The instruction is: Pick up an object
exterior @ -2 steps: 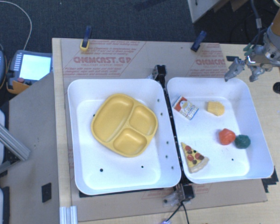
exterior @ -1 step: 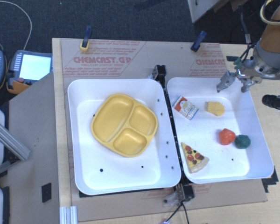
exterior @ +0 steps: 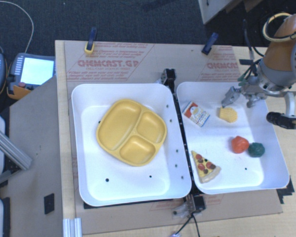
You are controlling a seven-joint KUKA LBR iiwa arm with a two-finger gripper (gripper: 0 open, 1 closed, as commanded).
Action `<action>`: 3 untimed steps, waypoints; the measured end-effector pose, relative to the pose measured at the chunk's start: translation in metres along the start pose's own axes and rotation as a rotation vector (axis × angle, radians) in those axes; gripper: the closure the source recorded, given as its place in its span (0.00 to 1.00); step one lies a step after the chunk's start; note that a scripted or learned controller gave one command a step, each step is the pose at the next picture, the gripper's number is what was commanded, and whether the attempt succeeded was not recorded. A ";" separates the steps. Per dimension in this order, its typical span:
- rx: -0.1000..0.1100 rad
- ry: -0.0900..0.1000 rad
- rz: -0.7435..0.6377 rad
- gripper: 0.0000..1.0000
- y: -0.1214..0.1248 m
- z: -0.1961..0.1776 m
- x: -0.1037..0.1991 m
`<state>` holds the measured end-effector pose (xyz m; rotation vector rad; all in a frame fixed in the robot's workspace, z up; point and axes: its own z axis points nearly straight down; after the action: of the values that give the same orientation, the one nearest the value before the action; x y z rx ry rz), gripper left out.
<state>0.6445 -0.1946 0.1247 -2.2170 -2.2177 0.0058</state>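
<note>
My gripper (exterior: 239,98) hangs over the far part of the right bin (exterior: 274,179), its two fingers spread open with nothing between them. Just below and in front of it lies a small yellow lumpy toy (exterior: 228,114). Left of that toy lies a white and orange carton (exterior: 196,114). A red tomato (exterior: 240,144) and a dark green ball (exterior: 256,149) sit side by side mid-bin. A pizza slice (exterior: 205,166) lies near the bin's front left corner.
The left bin (exterior: 84,172) holds a yellow divided plate (exterior: 132,131). A black clamp (exterior: 168,75) sits where the bins meet at the back. The arm's grey body with its orange band (exterior: 281,38) rises at the right edge.
</note>
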 end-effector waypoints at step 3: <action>-0.015 -0.004 -0.002 1.00 0.011 -0.025 0.008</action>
<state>0.6556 -0.1871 0.1497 -2.2245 -2.2286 -0.0061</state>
